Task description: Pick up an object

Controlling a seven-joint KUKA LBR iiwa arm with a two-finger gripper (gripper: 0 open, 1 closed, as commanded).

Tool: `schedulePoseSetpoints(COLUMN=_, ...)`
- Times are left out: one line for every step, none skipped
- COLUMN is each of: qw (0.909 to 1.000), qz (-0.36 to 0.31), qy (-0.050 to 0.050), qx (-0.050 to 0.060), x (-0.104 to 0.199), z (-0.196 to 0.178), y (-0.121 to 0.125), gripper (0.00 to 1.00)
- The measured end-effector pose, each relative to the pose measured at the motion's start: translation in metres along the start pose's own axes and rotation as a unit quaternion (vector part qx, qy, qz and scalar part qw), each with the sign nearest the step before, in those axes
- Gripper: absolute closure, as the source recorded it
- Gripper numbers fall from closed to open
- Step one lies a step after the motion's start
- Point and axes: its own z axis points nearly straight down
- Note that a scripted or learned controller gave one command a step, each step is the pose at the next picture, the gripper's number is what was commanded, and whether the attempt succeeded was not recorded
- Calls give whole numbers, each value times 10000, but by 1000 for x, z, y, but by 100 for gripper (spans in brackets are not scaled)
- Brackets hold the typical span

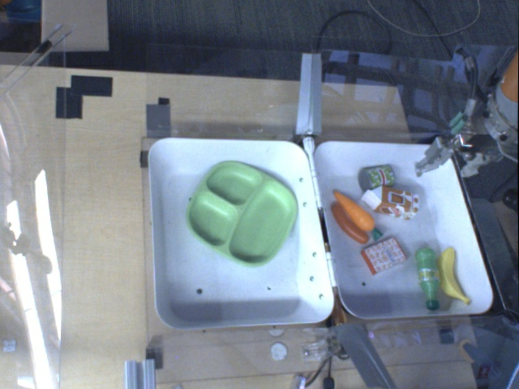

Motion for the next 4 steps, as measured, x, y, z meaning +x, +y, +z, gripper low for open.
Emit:
schedulePoseSetpoints(qw=9992, qz=-390, qy=8, qx=3, x=55, z=119, y=9, gripper=0)
schedulePoseSetpoints(qw=9980, qz=-610, qy=-42, qx=-186, x=58, z=158, y=5, gripper=0)
schedulePoseSetpoints(qw=9932, qz=-1113, qy=-141, qx=-314, x=62, z=165, y=-8, gripper=0)
schedulePoseSetpoints(qw=9899, qz=-1390, qy=-110, qx=-254, x=56, z=167, y=-1, gripper=0)
